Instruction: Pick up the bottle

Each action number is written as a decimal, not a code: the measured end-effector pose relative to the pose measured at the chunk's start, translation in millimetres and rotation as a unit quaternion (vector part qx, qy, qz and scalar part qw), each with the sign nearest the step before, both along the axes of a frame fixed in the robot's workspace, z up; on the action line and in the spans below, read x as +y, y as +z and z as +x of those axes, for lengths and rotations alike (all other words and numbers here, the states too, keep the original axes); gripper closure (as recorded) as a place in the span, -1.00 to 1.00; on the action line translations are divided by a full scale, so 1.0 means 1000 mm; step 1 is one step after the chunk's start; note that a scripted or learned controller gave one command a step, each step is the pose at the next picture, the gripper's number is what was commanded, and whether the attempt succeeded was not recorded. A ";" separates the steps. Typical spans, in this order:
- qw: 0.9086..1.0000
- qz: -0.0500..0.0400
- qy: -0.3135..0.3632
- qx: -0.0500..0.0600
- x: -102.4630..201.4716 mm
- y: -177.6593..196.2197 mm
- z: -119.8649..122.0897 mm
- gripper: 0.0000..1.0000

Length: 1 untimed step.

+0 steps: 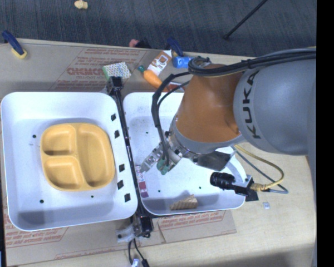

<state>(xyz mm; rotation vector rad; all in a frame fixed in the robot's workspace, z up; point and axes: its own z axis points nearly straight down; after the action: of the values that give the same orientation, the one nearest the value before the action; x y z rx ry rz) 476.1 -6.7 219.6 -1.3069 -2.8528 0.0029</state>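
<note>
Divided tray (78,154) in left bin (11,149) — bottle (157,65) behind right bin (134,107).

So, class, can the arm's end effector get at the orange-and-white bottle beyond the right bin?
Probably yes. The bottle lies uncovered on the cardboard, just past the right bin. The end effector sits low inside that bin, so it must rise over the rim first.
</note>
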 end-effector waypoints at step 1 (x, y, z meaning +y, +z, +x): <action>1.000 0.000 -0.014 0.001 0.093 -0.028 0.000 1.00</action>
<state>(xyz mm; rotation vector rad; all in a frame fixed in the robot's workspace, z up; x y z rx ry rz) 475.7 86.7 191.2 -1.3471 -2.8322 0.0047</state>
